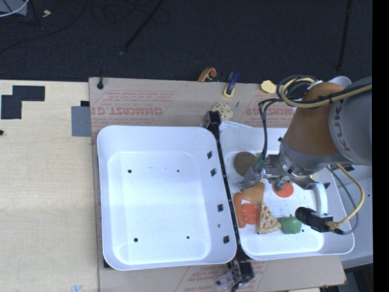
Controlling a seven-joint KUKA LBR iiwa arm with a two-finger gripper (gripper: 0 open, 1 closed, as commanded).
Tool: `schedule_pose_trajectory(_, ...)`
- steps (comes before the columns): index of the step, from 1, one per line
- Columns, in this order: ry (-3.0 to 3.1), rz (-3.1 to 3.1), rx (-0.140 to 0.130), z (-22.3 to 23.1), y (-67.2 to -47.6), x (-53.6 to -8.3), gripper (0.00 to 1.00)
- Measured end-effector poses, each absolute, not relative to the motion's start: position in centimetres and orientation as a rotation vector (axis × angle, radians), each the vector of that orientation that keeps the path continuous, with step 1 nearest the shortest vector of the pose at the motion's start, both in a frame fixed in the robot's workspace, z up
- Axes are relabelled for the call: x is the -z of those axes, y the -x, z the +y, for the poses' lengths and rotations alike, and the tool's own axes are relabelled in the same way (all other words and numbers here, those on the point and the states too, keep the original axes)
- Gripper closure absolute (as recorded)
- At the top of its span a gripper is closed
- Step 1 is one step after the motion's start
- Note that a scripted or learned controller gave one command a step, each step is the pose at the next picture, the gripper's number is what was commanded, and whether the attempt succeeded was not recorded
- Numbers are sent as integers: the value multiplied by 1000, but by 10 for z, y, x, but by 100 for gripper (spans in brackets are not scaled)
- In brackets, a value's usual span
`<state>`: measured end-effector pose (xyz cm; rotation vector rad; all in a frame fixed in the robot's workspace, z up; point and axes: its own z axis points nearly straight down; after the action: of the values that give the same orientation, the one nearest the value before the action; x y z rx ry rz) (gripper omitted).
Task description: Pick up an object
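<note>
My gripper hangs low over the middle of the right bin, under the orange-banded wrist. Several small objects lie around it. A brown round disc sits just to its left. A red round piece lies right below it, partly covered by the gripper. A tan bread-like piece lies at its lower left, touching an orange-red piece. A triangular pizza slice and a green piece lie near the bin's front wall.
The left bin stands beside the right one, with a black divider between them. On the cardboard behind the bins lie a spotted cookie-like disc, a blue-and-yellow clip, an orange ring and a yellow piece.
</note>
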<state>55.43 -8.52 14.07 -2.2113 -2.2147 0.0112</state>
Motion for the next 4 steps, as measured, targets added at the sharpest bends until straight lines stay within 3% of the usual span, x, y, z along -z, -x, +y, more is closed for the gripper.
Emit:
schedule_pose_trajectory(1, 2219, -2217, -5, -84, -526, -85, 0)
schedule_pose_trajectory(2, 2226, -2209, -4, -86, -527, -97, 100)
schedule_pose_trajectory(3, 2212, -2237, 16, 10, -590, -194, 100)
schedule_pose_trajectory(4, 2210, -2225, -2, 72, -574, -195, 100)
